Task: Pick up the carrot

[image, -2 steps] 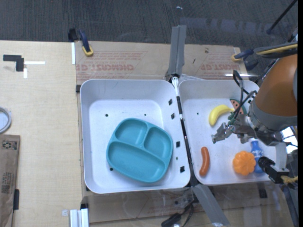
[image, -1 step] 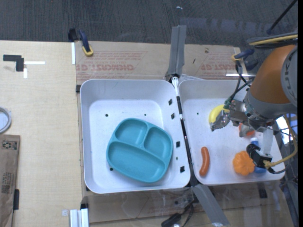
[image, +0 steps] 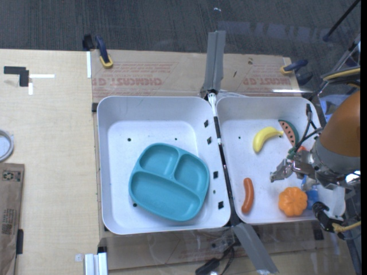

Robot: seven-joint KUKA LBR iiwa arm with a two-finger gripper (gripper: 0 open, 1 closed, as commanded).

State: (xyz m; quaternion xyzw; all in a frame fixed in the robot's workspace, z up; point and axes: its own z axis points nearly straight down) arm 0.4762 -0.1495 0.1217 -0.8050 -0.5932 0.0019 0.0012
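Carrot [image: 248, 195] not yet picked up: it lies untouched on the floor of the right bin [image: 241, 125], so the whole grasp is left to do.

Orange and slim, the carrot rests lengthwise near the bin's front edge and close to its left wall, apart from everything else. An orange pumpkin-like toy [image: 293, 201] sits toward the front right corner, a banana [image: 264, 137] nearer the back, a watermelon slice [image: 288, 132] beside it. End effector [image: 285, 171] hangs toward the right wall, well apart from the carrot, nothing visibly between its fingers; whether they are spread I cannot tell. Left bin [image: 114, 119] carries a teal divided plate [image: 169, 181].
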